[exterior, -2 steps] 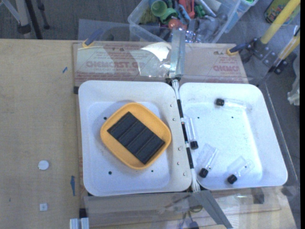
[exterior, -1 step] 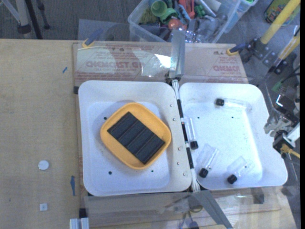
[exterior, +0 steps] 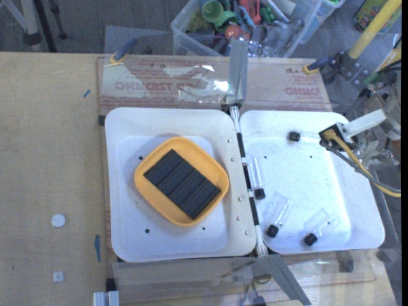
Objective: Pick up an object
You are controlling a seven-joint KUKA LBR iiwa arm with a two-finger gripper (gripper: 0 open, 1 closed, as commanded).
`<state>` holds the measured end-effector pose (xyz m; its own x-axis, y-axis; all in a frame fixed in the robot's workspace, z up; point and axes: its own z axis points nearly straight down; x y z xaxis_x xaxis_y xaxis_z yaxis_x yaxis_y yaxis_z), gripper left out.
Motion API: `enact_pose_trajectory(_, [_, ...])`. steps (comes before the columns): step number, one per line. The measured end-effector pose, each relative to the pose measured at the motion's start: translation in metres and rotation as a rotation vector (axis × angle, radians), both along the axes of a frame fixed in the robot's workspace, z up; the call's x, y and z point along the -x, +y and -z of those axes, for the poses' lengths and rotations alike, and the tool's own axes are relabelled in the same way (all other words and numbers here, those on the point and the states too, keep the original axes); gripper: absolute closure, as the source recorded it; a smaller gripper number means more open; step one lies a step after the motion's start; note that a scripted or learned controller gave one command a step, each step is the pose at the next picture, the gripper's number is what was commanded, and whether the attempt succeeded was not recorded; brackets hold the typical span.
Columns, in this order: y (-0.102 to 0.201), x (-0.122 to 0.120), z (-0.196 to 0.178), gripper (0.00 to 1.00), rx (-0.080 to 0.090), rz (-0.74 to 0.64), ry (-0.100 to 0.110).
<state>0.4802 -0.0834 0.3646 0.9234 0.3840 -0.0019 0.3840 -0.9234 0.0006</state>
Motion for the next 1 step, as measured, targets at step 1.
enact_pose_trajectory(1, [-0.0824,0.0003,-0.0636,1.00,0.000,0.191,0.000])
